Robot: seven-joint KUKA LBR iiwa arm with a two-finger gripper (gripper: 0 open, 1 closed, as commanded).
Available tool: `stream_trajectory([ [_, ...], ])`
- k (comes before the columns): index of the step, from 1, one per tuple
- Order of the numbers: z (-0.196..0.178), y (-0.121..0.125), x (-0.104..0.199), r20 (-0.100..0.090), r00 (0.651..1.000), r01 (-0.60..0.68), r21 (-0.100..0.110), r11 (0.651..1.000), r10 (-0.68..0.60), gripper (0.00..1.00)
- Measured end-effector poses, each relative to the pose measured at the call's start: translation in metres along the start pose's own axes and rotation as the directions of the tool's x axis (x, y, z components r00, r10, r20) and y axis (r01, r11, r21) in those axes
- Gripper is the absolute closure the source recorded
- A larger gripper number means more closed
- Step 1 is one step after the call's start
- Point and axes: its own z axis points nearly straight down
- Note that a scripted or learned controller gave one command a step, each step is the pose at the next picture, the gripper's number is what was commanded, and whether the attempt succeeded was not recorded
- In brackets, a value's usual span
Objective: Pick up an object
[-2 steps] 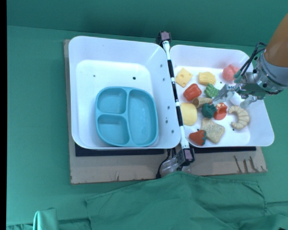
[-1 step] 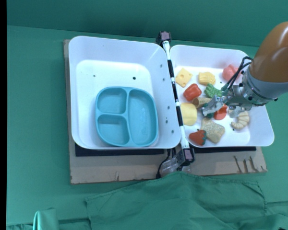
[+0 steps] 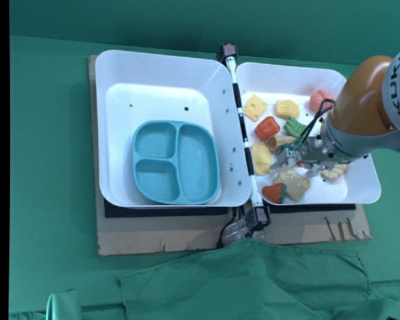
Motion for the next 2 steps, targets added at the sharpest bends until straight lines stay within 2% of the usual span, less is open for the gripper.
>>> stream_trajectory([
  [1, 0.005, 0.003, -0.001, 0.000, 1.000, 0.001, -0.010, 1.000, -0.001, 0.00],
  [2, -0.009, 0.005, -0.003, 0.005, 1.000, -0.003, -0.023, 1.000, 0.003, 1.00],
])
